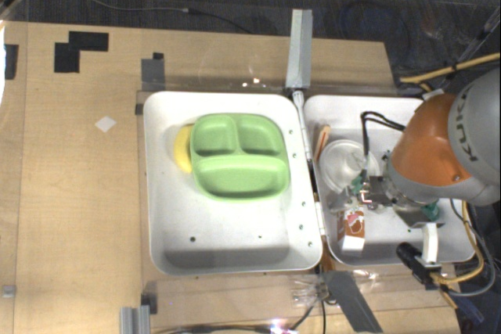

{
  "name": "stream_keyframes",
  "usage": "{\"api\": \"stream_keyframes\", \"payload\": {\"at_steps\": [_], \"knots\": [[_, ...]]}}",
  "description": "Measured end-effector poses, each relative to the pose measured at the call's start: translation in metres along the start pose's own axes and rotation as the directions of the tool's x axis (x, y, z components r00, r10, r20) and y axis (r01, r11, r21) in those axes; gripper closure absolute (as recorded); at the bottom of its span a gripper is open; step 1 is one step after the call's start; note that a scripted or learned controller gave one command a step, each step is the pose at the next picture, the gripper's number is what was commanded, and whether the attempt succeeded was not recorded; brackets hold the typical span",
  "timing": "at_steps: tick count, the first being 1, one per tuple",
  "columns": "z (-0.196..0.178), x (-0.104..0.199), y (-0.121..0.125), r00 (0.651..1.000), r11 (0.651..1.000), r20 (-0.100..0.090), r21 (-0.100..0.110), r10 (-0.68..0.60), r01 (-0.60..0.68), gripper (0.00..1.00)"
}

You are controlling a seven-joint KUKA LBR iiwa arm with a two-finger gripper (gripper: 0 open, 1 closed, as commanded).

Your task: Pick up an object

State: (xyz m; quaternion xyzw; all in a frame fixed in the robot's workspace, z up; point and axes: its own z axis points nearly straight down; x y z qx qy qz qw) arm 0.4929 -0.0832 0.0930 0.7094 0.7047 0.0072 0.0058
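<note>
Gripper (362, 198) sits over the right bin (407, 250), near the clear cup (342, 160); finger state can't be told. It should centre on one object before descending.

one fixed camera looks down slantwise on both bins (235, 254).

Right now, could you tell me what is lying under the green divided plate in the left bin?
A yellow object pokes out from beneath the green divided plate at its left edge. The plate covers the rest, so I cannot identify it.
</note>
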Motion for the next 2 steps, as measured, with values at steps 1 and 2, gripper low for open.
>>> {"api": "stream_keyframes", "payload": {"at_steps": [1, 2], "knots": [[-0.011, 0.002, 0.003, 1.0, 1.0, -0.002, -0.006, -0.004, 0.004, 1.0], [-0.164, 0.083, -0.002, 0.984, 0.984, 0.0, 0.012, -0.175, 0.175, 1.0]]}}
